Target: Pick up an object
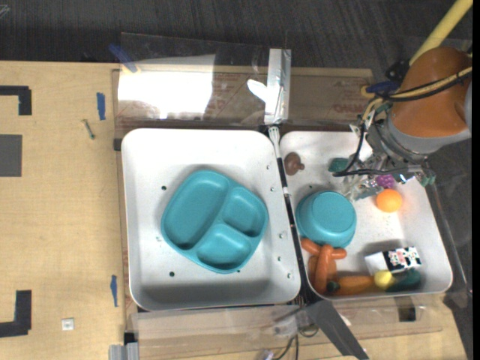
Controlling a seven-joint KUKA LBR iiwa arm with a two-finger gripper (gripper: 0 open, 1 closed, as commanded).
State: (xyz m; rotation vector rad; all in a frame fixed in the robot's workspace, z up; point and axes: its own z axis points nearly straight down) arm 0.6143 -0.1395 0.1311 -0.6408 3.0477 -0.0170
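The gripper [373, 172] hangs over the far part of the right bin [439, 235], under the grey wrist and orange band of the arm [431, 100] that enters from the right; whether its fingers stand apart or together cannot be told, as cables and teal fittings hide them, and nothing is seen held between them. Just beside it, on the near right, lies an orange ball [388, 200] (round, so without a long axis), next to a small purple piece [383, 180]. A teal bowl [326, 217] sits left of the ball. Along the near wall lie an orange sausage-shaped toy [325, 265], its long axis running near to far, a carrot [354, 283] lying left to right, a yellow piece [383, 278] and a black-and-white block [394, 259]. A brown lump [292, 162] rests in the far left corner. The left bin [142, 201] holds a teal divided plate [215, 220].
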